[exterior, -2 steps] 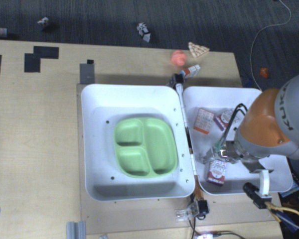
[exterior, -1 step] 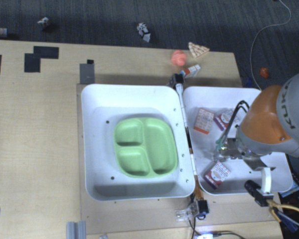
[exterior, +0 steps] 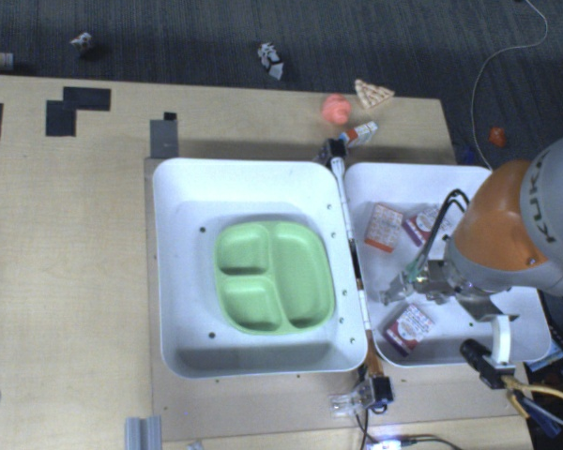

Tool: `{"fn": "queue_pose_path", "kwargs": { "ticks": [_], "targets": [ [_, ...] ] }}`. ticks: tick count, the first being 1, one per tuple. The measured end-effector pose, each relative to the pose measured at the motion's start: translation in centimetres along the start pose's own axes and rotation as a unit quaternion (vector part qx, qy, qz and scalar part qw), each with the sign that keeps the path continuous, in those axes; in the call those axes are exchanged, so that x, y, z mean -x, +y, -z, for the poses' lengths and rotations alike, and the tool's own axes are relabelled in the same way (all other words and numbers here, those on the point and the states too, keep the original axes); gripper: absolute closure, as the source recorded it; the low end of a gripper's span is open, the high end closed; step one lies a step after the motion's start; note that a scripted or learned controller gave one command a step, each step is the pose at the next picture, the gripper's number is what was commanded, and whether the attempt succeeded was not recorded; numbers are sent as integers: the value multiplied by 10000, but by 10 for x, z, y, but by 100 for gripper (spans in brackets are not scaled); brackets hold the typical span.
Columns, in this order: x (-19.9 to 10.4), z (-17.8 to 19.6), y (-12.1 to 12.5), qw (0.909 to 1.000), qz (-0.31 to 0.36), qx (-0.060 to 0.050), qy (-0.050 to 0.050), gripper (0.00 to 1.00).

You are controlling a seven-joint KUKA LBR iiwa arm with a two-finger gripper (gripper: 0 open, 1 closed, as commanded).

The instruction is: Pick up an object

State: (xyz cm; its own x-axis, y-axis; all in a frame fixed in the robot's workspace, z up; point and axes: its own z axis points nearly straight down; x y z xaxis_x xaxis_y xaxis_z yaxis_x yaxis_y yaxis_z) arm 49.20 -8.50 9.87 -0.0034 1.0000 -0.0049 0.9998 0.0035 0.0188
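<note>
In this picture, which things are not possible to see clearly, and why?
- End effector: in the camera view the arm's bulk covers it, so its grip is unclear.
- Packets in the right bin: print too small to read.
- Right bin's far side: hidden under the arm.
- Small bits on the floor: too blurred to name.

Two white bins are seen side by side: the left bin (exterior: 169, 251) holds a green divided tray (exterior: 274, 276); the right bin (exterior: 394, 174) holds small packets (exterior: 383, 227), over which the arm (exterior: 507, 228) is positioned at right of frame.
</note>
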Motion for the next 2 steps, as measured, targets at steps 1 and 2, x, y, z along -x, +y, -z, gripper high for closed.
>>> {"fn": "queue_pose_path", "kwargs": {
  "ticks": [1,2],
  "targets": [
    [-1,10,2,10000,11,20,1,100],
    [-1,10,2,10000,11,19,2,0]
  ]
}}
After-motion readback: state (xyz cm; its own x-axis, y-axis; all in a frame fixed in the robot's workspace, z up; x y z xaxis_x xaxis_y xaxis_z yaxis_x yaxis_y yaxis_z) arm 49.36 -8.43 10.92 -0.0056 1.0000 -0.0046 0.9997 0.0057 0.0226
